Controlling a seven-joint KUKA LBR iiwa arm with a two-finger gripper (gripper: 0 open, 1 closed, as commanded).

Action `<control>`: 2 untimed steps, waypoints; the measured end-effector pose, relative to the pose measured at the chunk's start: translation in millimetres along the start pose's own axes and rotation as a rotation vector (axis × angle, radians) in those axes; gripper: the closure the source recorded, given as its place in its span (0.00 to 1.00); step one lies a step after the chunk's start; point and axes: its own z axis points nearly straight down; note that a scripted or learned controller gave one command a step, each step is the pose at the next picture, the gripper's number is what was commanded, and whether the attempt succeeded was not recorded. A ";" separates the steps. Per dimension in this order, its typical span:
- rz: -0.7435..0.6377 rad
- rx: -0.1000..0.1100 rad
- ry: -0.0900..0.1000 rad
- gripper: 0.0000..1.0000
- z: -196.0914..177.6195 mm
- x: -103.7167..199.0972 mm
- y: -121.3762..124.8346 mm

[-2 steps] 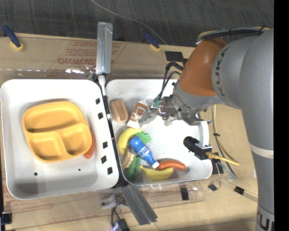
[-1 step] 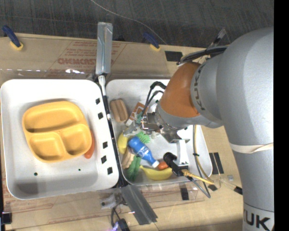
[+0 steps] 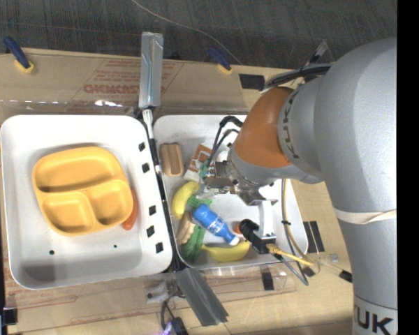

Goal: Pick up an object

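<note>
While hovering over the right bin (image 3: 293, 128): reach step, nothing visibly gripped.
Gripper (image 3: 211, 180) state untellable; blue bottle (image 3: 214, 222) at six o'clock below. Next: descend, close squarely.

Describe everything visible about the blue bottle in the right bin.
The blue bottle looks like plastic, with a bright blue body and a white end pointing toward the bin's lower right. It lies on its side, slanted, on the heap in the right bin. Its white end rests against a yellow banana; another yellow piece lies at its upper left. The arm hangs just above it.
</note>
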 end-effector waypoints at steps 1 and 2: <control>0.106 0.010 -0.001 1.00 -84.6 31.7 19.3; 0.107 0.016 -0.002 0.00 -81.9 31.2 17.9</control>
